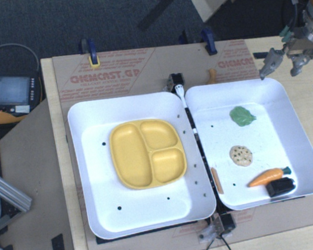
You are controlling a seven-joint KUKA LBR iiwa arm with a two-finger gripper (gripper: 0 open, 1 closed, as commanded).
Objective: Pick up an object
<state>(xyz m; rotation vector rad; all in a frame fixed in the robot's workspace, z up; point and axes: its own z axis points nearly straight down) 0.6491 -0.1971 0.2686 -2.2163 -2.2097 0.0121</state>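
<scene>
two shallow white bins sit side by side on a brown cardboard sheet (137,67); red print reading "chemcast g.p" runs across the sheet behind the left bin, and part of the same print shows behind the right bin, cut off by it. two blue clamps (91,51) pin the sheet's far edge.

the left bin (100,215) holds a yellow divided plate (147,152) with three compartments, one long one on its left side and two smaller ones on its right, lying near the bin's middle.

the right bin (292,115) holds the loose things. a green leafy piece (242,116), crumpled and lettuce-like, lies toward the far side. nearer, a round tan cookie (241,155) with dark specks lies apart from it. toward the near edge an orange carrot (267,176) with a small green top lies on its side, tip pointing toward the left bin. a black block (281,187) sits just beside the carrot on its near side, touching or almost touching it. a thin brown stick (216,179) lies along the bin's left wall.

the gripper (284,66) hangs at the far right corner of the right bin, just outside its rim, well apart from everything inside. its two grey fingers are spread apart with nothing between them.

a small screen device (11,89) with a black cable rests on the floor to the left of the bench.
</scene>
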